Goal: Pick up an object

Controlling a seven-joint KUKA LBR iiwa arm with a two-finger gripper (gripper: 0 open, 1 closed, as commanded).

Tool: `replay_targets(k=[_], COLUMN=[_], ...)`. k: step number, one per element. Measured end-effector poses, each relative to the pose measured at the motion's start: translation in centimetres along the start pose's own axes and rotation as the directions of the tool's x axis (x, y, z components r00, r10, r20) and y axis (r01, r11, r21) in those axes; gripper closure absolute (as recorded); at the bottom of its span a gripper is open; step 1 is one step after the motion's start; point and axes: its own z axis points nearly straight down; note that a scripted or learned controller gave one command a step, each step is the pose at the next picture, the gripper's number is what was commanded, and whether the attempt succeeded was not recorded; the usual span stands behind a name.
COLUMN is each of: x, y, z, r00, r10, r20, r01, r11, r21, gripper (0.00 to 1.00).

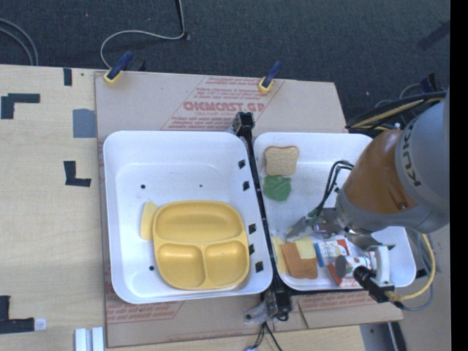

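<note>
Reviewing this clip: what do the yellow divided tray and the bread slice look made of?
Yellow divided tray: likely moulded plastic, smooth matte, with uniform colour and rounded compartments. Bread slice: probably a foam or plastic toy, tan with a darker crust edge; too small to be sure.

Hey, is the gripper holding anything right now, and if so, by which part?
It cannot be told. The gripper is low in the right bin beside the orange block, but nothing shows between its fingers.
</note>
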Motion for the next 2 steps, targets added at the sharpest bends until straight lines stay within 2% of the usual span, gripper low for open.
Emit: replay_targets(k=[1, 2], x=[-9.9, -9.9], y=[1.6, 7.5], z=[-7.2, -0.4], r00=[1.000, 1.000], r10=[0.005, -0.002], r20=[-0.003, -0.008], r01=[-0.005, 0.002], r11=[1.000, 1.000], r21=[0.018, 0.017], gripper=[0.00, 0.00])
